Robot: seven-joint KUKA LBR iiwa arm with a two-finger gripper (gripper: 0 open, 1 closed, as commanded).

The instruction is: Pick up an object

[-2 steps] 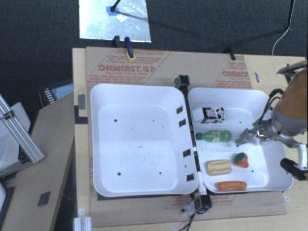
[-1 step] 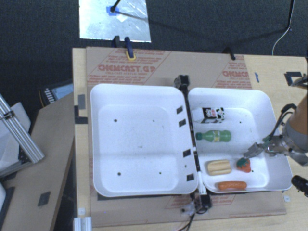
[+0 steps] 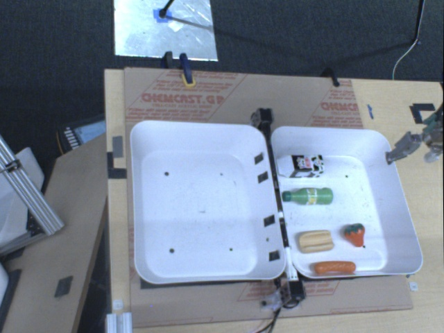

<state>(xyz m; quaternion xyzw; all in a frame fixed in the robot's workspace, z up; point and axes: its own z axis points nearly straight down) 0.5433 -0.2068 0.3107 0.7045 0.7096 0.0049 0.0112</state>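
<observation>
Right bin [image 3: 395,207] holds all the stock; left bin [image 3: 201,200] is beside it across the centre divider. You're at the approach stage: the gripper [image 3: 409,144] sits at the right bin's upper right rim, outside the wall, well apart from every item. Pincer state: can't tell, too small and blurred at frame edge.

How to do it well, in my judgement:
- Pick one target and commit. Green bottle [image 3: 309,196] is the best bet: largest item, lying on its side mid-bin, clear floor above and below it.
- Come over the rim first, then descend. Don't drag across the wall.
- Close across the bottle's short axis, i.e. straddle it front-to-back, not along its length. It's round, so it may roll if you land off-centre.
- Avoid the items near walls: less room for the outer finger.

Items, largest to smallest:
- Green bottle: lying roughly horizontal, cap end toward the divider, yellowish label, near bin centre.
- Orange-red sausage-like piece [image 3: 334,267]: long, thin, lying flat just beside the bin's near wall. Low profile, poor pick.
- Tan bun-shaped piece [image 3: 316,241]: squat, between bottle and sausage piece, not touching either.
- Black-and-white carton-like item [image 3: 306,164]: near the far wall; markings unclear.
- Red piece w/ green top [image 3: 355,234]: smallest, right of the bun piece, apart from it.
</observation>
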